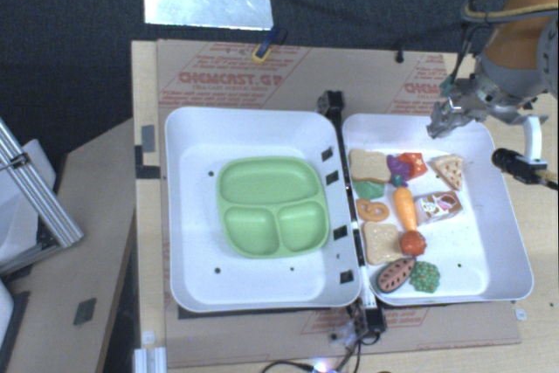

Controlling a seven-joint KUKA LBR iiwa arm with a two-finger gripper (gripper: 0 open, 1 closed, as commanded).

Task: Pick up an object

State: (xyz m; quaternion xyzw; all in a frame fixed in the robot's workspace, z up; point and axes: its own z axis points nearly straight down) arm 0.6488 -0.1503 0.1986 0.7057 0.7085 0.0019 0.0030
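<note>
Claw [439, 123]: we see it hanging over the far right corner of the right bin [502, 262], above bare white floor; we cannot tell how it is set, and nothing shows in it.
Nearest thing: we take the pizza slice [449, 170], lying just beside the claw, toward the camera.
Other candidates: the grapes [406, 164] sit near it, down and left; the carrot [404, 207] is further down the bin.
Long axis: the carrot runs near to far along the bin, so we judge a grip across its width would suit.
Crowding: the toys cluster in the bin's left half, several touching, with toast [368, 164] at the far end and broccoli [425, 276] at the near end.
Left bin: we see a green tray [271, 205] well apart from the claw.
Coming move: we judge a short drop toward the camera and leftward.
</note>
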